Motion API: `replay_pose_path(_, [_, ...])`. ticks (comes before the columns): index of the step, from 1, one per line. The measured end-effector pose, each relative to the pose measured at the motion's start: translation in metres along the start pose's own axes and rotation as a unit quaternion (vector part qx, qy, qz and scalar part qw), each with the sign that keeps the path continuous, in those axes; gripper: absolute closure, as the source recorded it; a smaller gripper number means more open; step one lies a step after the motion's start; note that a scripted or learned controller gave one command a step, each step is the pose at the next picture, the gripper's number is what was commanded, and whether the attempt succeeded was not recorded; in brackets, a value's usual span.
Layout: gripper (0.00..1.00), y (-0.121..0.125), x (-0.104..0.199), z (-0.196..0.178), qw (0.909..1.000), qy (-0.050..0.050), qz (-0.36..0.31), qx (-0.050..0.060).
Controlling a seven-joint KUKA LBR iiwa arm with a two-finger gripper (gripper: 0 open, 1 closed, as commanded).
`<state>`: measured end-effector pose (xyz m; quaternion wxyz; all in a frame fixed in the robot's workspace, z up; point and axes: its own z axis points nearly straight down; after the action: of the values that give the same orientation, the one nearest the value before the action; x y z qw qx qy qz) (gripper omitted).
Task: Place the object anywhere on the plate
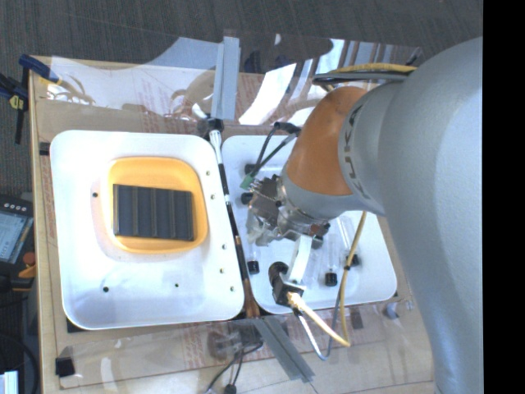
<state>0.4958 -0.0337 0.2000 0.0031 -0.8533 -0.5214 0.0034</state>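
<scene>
Grey arm [435,187], orange band [316,150]

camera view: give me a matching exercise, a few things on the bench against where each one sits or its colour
Things:
1. yellow plate
2. dark ridged block
3. arm's wrist band
4. left bin

Descriptions:
A. orange, above the right bin
B. lying on the plate
C. white, holding the plate
D. inside the left bin

Pairs: 1-D, 2-B, 3-A, 4-C
</scene>
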Motion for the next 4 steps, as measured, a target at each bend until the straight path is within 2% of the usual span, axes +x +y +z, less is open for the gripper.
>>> replay_pose_path(1, [1.0,-0.018,0.029,-0.057,0.9997,0.001,-0.023,-0.003])
replay_pose_path(2, [1.0,0.025,0.089,-0.025,0.9969,0.0,-0.079,-0.002])
replay_pose_path(4, [1.0,0.024,0.09,-0.042,0.9961,-0.002,-0.088,0.003])
